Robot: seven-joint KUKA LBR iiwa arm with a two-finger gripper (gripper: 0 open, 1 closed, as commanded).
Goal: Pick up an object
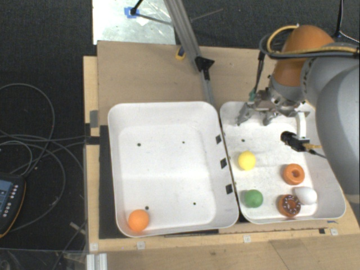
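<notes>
Item: gripper [262,117], fingers spread, holding nothing, at your right bin's [332,204] far end. Nearest object: yellow ball [246,161], toward the camera from the fingertips.

We saw a bulky grey arm [337,89] with a rounded orange band [301,52], looped yellow-and-black cables [275,38] above it, and a metallic gripper [259,114] on thin splayed fingers.

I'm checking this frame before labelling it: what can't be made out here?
- Gripper: too small and dark in the camera view to tell its state.
- Right bin: its far right part is covered by the arm.
- Brown donut: too small to read its topping.
</notes>
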